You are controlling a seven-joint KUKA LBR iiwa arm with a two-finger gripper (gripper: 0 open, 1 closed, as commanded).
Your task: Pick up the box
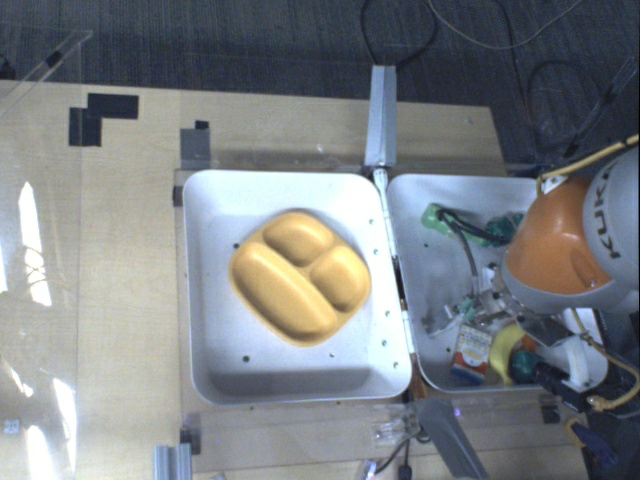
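The gripper (487,306) hangs low inside the right bin (432,368), under the arm's orange band (548,248); its metal tip sits among clutter, and whether it is open or closed cannot be told. At about 7 o'clock from the tip, just beside it, lies the small orange-and-white box (468,352), near the bin's front wall. Touching the box at 3 o'clock is a yellow object (505,345). At 12 o'clock, toward the back wall, rests a green tool with a dark cable (462,224). At 9 o'clock, the left bin (205,298) on the table (110,298) holds a yellow, three-lobed cushion-like object (300,274).
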